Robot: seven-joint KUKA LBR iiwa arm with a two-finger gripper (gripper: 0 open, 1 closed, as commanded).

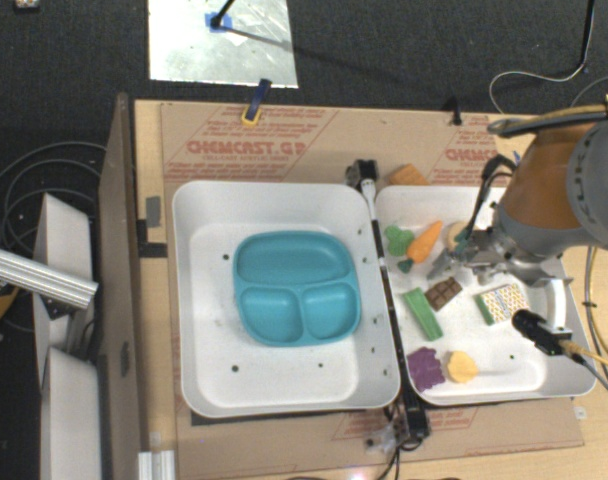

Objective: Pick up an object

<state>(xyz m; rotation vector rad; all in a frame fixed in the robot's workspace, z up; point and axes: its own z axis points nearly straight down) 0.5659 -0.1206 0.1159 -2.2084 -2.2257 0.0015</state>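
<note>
My gripper hangs low over the middle of the right bin, reaching in from the right. Just below it lies a brown chocolate-like block. An orange carrot and a green leafy piece lie to its left. A long green bar rests near the bin's left wall. A checkered green-and-yellow box sits to the gripper's lower right. A purple lump and a yellow piece lie at the front. I see nothing held.
The left bin holds a blue divided plate. An orange piece lies on the cardboard behind the right bin. The arm's grey and orange body covers the right bin's far right corner.
</note>
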